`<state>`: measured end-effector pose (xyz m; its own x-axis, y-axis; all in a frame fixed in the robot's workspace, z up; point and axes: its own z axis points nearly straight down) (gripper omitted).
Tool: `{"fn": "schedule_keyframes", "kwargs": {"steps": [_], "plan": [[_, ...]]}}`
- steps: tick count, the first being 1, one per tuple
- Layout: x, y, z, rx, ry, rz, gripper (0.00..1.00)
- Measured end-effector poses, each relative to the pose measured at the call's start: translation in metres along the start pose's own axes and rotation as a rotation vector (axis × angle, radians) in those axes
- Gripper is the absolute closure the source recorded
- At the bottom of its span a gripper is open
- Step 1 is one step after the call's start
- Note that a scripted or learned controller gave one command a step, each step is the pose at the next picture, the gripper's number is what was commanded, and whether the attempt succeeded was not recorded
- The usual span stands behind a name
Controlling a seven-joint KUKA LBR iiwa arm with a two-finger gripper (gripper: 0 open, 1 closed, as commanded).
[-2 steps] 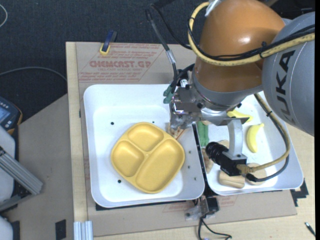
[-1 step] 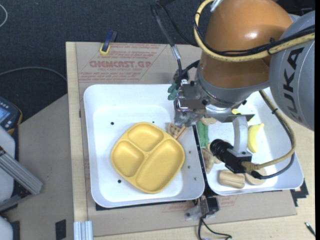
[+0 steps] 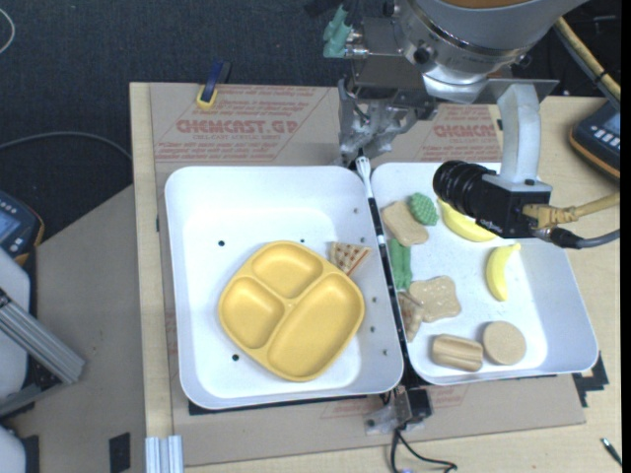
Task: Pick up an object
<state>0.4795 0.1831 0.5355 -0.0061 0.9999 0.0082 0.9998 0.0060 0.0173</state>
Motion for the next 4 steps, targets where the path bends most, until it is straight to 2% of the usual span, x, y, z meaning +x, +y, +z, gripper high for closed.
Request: {"fn": "schedule_keyframes", "kwargs": {"steps": [1,2,3,4], "plan": [[-0.001,0.000,-0.003,0.013,-0.008,0.002,1.00],[0.000,0.001,-0.013,0.010,-0.007,0.000,1.00],[0.043,-0.003,0.096,0.029,-0.012,0.001,1.00],[-0.002,-0.006,0.219,0.031,-0.015,0.012,1.00]]}}
